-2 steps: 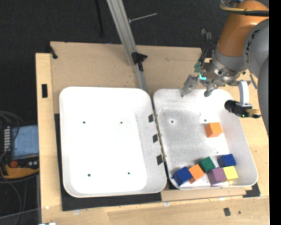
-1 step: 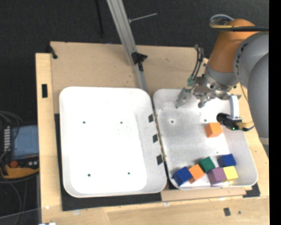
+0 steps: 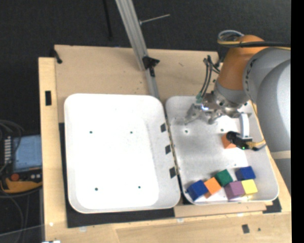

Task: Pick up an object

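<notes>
Six small blocks (image 3: 224,182) lie clustered at the near edge of the right bin (image 3: 202,151), with another orange piece (image 3: 228,142) by its right wall. The gripper (image 3: 205,110) hangs over the bin's far end, well apart from them; its jaws' state I cannot tell.

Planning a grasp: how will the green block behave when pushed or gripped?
The green block looks like a rigid cube, so it should slide, not roll. It sits tight among the orange block and purple block, so pushing probably shifts those too.
</notes>
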`<state>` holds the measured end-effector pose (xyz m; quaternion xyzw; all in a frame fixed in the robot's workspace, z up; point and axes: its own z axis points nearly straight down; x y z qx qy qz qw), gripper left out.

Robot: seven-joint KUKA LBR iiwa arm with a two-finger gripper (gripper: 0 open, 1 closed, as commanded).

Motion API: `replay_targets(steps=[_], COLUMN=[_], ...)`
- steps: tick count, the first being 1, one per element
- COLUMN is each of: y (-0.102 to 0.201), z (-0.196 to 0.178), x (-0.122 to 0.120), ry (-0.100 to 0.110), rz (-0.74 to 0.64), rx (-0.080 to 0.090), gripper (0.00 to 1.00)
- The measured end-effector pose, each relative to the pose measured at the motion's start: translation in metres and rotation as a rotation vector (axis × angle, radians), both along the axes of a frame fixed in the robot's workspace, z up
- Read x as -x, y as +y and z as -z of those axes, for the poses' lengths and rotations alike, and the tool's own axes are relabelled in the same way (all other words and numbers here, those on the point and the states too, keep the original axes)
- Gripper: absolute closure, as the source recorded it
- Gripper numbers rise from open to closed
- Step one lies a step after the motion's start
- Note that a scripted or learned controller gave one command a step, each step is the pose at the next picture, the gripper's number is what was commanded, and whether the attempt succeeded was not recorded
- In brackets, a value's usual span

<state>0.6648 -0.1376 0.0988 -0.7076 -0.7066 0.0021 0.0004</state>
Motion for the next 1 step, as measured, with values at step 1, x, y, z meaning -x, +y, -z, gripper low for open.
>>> replay_targets(steps=[1], y=[-0.0009], z=[-0.0154], x=[-0.0025], ry=[-0.009], rz=[0.0], rx=[0.001], gripper=[1.0])
